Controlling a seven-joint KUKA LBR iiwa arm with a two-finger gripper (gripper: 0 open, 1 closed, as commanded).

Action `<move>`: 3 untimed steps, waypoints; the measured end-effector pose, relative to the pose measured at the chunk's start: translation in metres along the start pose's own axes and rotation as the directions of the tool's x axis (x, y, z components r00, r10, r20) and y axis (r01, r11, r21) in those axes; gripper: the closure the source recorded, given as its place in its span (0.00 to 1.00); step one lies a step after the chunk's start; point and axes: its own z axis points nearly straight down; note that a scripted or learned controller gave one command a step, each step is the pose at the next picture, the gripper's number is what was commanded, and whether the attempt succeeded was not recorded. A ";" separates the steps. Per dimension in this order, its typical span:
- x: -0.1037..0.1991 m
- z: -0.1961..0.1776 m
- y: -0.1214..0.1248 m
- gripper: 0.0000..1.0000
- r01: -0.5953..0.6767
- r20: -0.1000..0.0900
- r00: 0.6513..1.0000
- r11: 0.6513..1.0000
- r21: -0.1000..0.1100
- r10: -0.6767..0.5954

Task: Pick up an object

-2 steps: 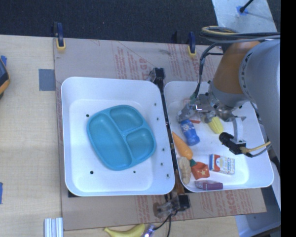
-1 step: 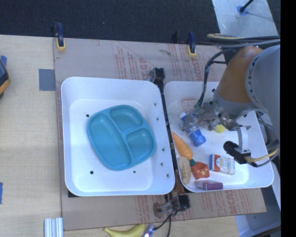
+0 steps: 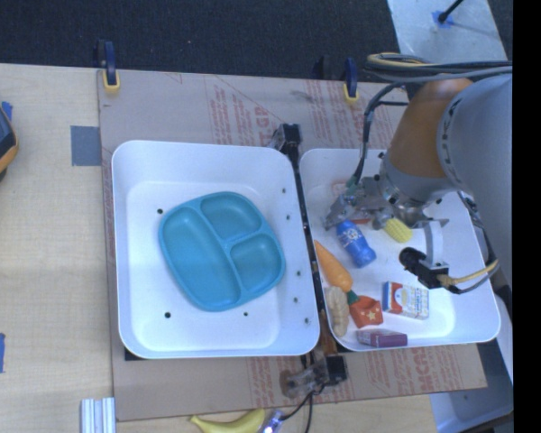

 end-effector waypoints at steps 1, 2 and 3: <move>-0.001 -0.010 0.000 1.00 0.004 0.000 1.000 1.000 0.002 -0.004; 0.055 -0.100 -0.001 1.00 0.000 0.000 1.000 1.000 0.000 0.000; 0.101 -0.105 -0.007 1.00 0.001 0.000 1.000 1.000 0.004 -0.001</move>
